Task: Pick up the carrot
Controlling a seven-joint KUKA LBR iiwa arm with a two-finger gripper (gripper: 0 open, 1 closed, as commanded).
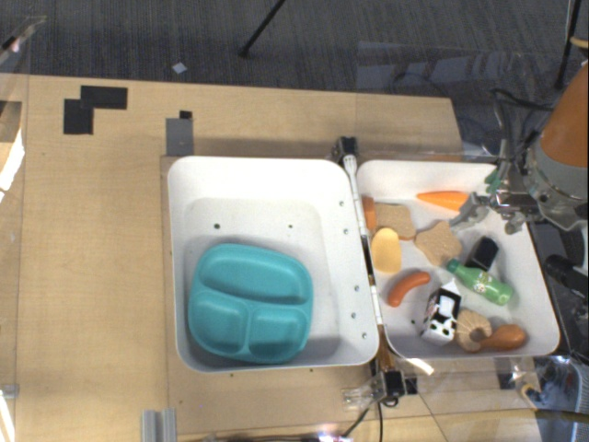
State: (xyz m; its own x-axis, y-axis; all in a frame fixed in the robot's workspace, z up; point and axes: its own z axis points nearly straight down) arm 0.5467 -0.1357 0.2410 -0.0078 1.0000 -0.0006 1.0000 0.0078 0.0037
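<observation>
Camera view: carrot (444,199) lies at the right bin's (543,288) far edge; claw (486,204) hovers just beside its tip, grip state unclear, holding nothing, so approach continues; next, straddle the carrot and close

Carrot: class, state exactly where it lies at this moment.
The carrot lies in the right bin, near its far wall, just beyond the bread slices, with the gripper at its right end.
</observation>
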